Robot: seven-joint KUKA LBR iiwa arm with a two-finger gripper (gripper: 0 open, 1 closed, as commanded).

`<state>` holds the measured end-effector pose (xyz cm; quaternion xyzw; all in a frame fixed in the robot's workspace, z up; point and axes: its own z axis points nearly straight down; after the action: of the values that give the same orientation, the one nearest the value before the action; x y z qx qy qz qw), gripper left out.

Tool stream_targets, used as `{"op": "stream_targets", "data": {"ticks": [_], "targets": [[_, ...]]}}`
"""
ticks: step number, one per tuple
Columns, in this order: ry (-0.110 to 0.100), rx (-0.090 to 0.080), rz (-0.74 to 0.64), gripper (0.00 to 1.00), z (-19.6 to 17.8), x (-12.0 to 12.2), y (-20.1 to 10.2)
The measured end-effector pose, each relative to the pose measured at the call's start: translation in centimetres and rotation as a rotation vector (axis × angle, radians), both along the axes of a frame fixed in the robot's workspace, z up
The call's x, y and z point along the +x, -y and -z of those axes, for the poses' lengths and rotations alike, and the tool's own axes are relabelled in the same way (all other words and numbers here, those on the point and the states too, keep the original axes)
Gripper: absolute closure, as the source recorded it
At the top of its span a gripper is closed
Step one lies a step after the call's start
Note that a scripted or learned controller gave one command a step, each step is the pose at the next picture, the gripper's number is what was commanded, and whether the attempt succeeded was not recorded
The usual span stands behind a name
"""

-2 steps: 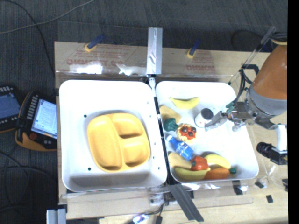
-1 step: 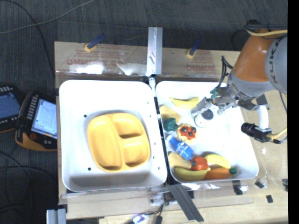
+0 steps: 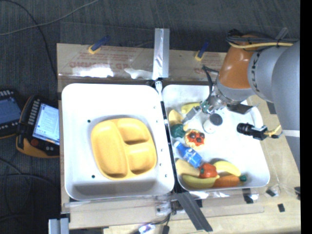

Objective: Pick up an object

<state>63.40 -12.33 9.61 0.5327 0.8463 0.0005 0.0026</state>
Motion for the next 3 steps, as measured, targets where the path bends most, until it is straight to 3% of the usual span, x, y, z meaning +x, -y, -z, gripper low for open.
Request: {"op": "stream_targets", "data": {"ticks": [1,2,3], "targets": [[-0.021,0.006,0.293,0.00,0.8,3.3,0.9],[-0.018,0.000,0.294,1.00,-0.2,3.3,1.2],[-0.016,0.000,0.293,0.00,-0.2,3.3,1.2]]}}
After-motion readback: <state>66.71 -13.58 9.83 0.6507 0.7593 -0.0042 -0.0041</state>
